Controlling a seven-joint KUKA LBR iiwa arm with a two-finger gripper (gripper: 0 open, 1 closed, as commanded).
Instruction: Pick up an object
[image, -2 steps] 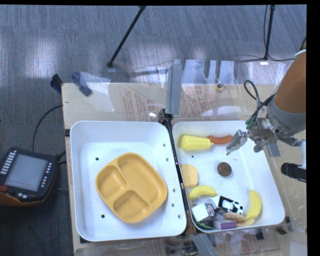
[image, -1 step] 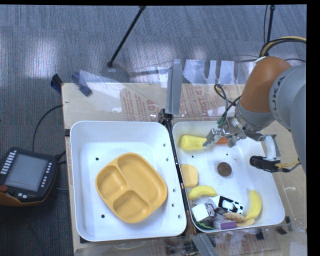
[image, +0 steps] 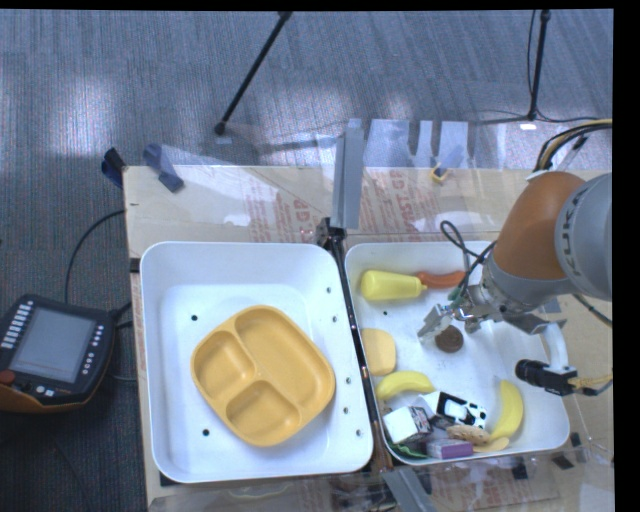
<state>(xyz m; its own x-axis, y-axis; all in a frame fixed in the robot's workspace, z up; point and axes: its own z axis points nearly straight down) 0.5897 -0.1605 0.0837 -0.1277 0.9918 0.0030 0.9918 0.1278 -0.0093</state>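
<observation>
Camera view from above takes in two white bins side by side on the bench. Left bin (image: 170, 290) bears a yellow divided plate (image: 262, 373), lying tilted in its middle. Right bin (image: 545, 425) has the clutter: a yellow squeeze bottle (image: 392, 286) near its far wall with an orange carrot-like piece (image: 441, 278) touching its tip, a pale yellow round block (image: 379, 351) against the left wall, a small banana (image: 404, 384) just below it, a second banana (image: 509, 409) near the right corner, and a heap of small packets and a black-and-white item (image: 462, 409) along the near wall. A brown round object (image: 449, 340) sits on bare floor near the bin's middle.

The arm, grey with an orange band, reaches in from the right. Its gripper (image: 447, 322) hangs low over the right bin, just above and beside the brown round object. The fingers (image: 433, 322) seem to be spread apart with nothing between them, though the slant makes this hard to judge; whether they touch the brown object I cannot tell
</observation>
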